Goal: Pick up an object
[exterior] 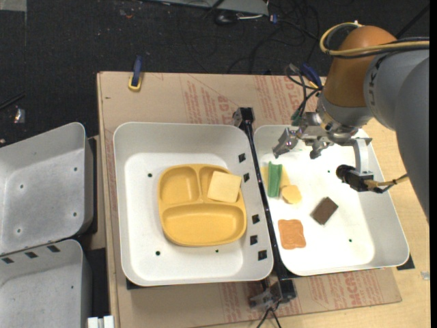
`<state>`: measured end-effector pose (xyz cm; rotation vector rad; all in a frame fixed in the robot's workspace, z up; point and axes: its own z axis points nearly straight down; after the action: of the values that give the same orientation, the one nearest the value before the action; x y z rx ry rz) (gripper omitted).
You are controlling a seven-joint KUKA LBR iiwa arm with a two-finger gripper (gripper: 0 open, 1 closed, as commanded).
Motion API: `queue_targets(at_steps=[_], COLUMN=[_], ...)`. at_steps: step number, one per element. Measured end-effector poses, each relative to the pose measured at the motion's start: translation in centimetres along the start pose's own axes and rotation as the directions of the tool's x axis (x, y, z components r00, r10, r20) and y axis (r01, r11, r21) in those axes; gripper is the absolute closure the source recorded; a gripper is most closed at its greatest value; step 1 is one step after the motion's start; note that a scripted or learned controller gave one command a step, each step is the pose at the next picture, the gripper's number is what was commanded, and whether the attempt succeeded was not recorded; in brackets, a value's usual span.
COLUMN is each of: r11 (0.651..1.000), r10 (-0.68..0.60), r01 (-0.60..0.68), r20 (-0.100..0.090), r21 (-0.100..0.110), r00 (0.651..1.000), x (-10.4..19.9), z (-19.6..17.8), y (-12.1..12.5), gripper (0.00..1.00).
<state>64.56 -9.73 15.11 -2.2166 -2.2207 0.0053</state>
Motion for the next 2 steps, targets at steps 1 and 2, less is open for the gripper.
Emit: queue_targets(at_steps=[1, 2], r11=[1.000, 1.000], r10=[0.003, 0.003], r01=[-0.003, -0.003], r20=[0.000, 0.001], r21=[0.000, -0.007], r00=[1.000, 1.000], x=[0.1, 0.0], z=[5.4, 4.0], y=[-0.1, 0.1], gripper=[0.00, 1.00])
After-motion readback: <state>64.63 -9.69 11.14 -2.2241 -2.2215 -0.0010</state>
